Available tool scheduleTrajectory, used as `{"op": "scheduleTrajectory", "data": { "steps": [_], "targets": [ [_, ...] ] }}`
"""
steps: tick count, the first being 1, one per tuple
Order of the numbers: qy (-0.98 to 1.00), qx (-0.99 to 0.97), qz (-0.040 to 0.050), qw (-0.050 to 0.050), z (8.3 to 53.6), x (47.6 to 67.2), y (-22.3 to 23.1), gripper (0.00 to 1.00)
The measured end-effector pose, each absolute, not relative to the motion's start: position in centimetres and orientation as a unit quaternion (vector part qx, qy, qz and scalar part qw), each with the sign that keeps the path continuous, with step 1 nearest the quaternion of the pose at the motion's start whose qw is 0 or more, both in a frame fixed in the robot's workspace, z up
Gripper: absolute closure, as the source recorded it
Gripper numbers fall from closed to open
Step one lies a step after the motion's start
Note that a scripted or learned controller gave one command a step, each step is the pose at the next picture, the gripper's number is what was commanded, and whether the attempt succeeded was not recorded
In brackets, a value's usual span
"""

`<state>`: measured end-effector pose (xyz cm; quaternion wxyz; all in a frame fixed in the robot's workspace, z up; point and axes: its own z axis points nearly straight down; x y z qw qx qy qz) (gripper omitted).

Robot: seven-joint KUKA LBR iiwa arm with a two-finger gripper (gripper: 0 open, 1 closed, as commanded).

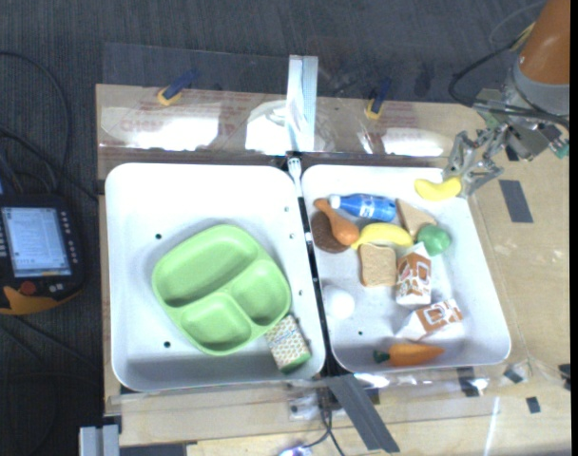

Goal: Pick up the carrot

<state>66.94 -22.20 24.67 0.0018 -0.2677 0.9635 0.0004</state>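
The wooden counter [536, 283] carries two shallow white bins side by side. The left bin [137, 207] holds a green divided plate [222, 288], and a small patterned carton [290, 343] lies tilted at the plate's near right corner, close to the wall between the bins. The right bin [489, 321] holds a cluster of toy food. The grey arm [546, 60] with its orange band reaches in from the upper right, and its gripper [472, 164] hangs above the right bin's far right corner; whether it is apart or together cannot be told. Just beside it a yellow banana [438, 189] rests on the bin's rim. Inside the right bin a blue bottle [365, 205] lies at the far side, with a chicken drumstick [336, 223] to its left and a second banana [384, 236] just below. A slice of bread [376, 265] sits under that banana, and two small cartons [414, 279] [438, 317] lie to its right. The carrot [411, 354], orange with a green tip, lies flat at the near edge of the right bin, well apart from the gripper. A small green round fruit [436, 239] sits near the bin's right side.
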Motion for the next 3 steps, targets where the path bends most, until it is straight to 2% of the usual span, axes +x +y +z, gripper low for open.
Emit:
{"op": "scheduleTrajectory", "data": {
  "steps": [1,2,3],
  "targets": [
    [0.946,-0.325,-0.0052,0.008,38.2,67.1,-22.2,1.0],
    [0.895,-0.447,0.0009,0.001,29.7,67.0,-22.1,1.0],
    [0.818,-0.575,0.0018,0.0,22.5,66.9,-17.2,1.0]
  ]
}}
